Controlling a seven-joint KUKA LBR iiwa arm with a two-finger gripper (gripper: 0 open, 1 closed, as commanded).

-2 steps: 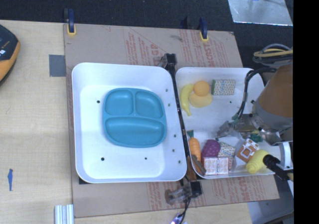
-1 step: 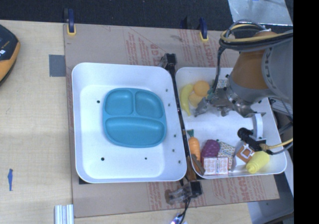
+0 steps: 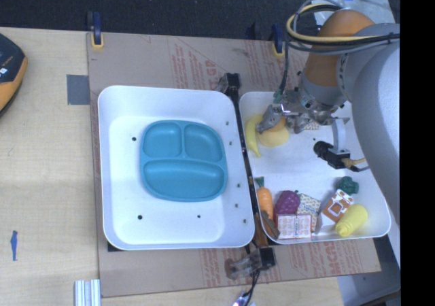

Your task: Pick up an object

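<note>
Camera view: gripper (image 3: 277,118) low in right bin (image 3: 380,226), at far-left corner; finger state cannot tell. Yellow lemon-like toy (image 3: 274,137) just beside gripper, against banana (image 3: 252,137). Likely light, hard, smooth, rounded plastic; slippery, so grasp across middle.
</note>
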